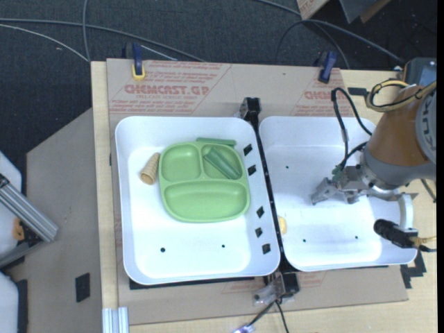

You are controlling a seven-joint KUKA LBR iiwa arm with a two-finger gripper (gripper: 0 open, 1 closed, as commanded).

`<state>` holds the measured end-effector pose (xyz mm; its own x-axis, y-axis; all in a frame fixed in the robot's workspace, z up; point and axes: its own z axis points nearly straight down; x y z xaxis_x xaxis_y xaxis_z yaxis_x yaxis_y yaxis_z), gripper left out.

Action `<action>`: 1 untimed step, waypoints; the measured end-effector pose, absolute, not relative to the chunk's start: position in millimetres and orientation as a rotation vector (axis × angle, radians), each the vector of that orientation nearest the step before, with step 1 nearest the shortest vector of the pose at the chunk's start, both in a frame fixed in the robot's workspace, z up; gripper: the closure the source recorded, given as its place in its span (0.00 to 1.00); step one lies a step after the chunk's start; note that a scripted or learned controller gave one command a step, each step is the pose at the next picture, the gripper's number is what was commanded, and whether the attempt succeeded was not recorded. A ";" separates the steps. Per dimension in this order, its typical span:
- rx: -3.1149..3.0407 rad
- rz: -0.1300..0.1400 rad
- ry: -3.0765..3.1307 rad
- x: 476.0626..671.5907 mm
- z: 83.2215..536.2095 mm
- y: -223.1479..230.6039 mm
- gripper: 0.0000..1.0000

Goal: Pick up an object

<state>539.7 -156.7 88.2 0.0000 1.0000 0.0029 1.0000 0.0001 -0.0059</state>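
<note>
- Left bin [139, 241]: an ice-cream cone [149, 168] lies on its side, touching the left edge of the green divided plate [201, 200].
- A green pickle-shaped piece [223, 161] sits in the plate's upper right compartment.
- Something small and yellowish [282, 225] sits just right of the divider between the bins.
- Right bin [333, 245]: gripper [320, 196] is low over the bin floor, pointing left, with nothing between its fingers; can't tell whether the jaws are apart or together.
- Arm [399, 141] comes in from the right.
</note>
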 end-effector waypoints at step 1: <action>-2.221 -0.002 -2.220 541.1 102.3 -157.1 1.00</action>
